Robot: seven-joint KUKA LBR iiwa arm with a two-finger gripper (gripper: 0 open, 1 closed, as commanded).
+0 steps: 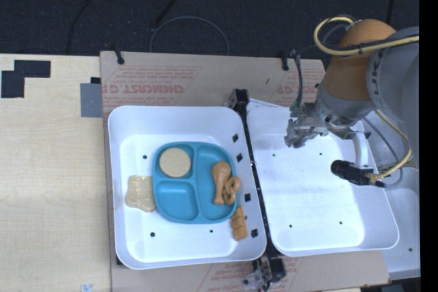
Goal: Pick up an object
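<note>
Pale wood bench (pixel 48 167) under a dark floor strip with cables, cardboard sheet (pixel 171 82) laid on it, two shallow white bins clipped side by side. Pickable stuff all sits in the left bin (pixel 126 123): a blue divided tray (pixel 188 198) near its centre holds a round tan disc (pixel 174 162) in the 11 o'clock compartment and a knobbly tan pretzel-like piece (pixel 224 183) in the 3 o'clock compartment; a pale bread-like slab (pixel 140 193) lies on the bin floor touching the tray's 9 o'clock edge, and a small brown chunk (pixel 238 223) lies just off the tray at 5 o'clock, tight by the bin wall. Loose pieces outside the tray look like easier grabs; the chunk against the wall leaves little finger room, I'd judge. The gripper (pixel 300 133) hangs over the right bin (pixel 369 232), near its 11 o'clock corner, well apart from every item; nothing is between its fingers, and whether they're apart or together I cannot tell, too small and dark. Arm (pixel 359 72) comes in from 3 o'clock, so a reach across the centre divider (pixel 250 174) is needed.
</note>
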